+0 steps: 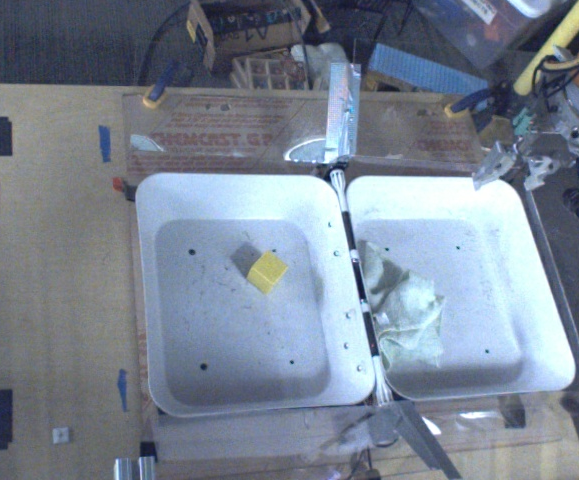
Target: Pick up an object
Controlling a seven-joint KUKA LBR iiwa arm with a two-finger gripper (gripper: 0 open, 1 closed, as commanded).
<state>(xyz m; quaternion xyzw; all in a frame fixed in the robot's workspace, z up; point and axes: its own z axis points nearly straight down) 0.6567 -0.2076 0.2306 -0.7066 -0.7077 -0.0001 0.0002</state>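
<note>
Gripper [499, 164] sits off the right bin's [539, 268] far corner, can't tell its grip; left bin [159, 268] alongside — pale crumpled cloth [404, 308] against the right bin's left wall, yellow block [267, 272] mid left bin

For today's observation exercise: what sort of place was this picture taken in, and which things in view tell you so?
Most likely a robotics lab or workshop bench. Two shallow white bins sit side by side on a wooden bench marked with blue tape, one holding a yellow block, the other a crumpled cloth. Cables and crates clutter the floor behind.
</note>
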